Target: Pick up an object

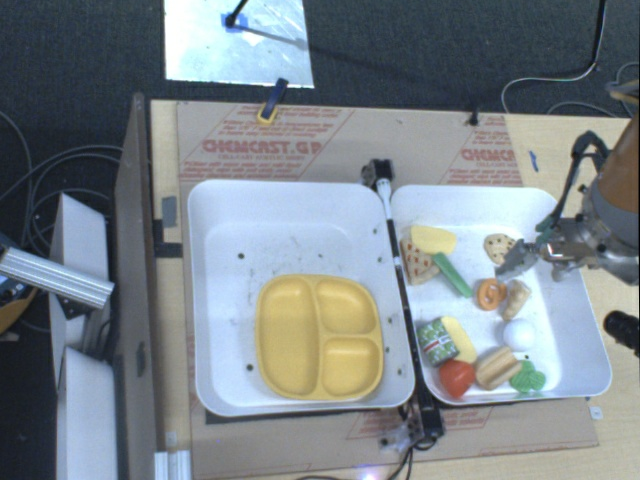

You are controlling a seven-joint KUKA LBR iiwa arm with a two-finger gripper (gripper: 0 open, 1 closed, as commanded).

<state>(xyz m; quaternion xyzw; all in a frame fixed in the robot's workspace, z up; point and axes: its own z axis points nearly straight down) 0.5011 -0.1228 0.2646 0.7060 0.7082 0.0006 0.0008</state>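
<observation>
We see the gripper (522,259) poised above the round orange ring-shaped toy (490,294) in the right white bin (580,320), fingers spread, gripping nothing; the pick remains undone.

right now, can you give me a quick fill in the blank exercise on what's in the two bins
1. The yellow divided plate lies in the ___ bin of the camera view.
2. The plate has ___ compartments.
3. The red tomato lies near the right bin's ___ edge in the picture.
4. The white egg lies just ___ the orange ring in the picture.

Missing words: left; three; bottom; below and right of
</observation>
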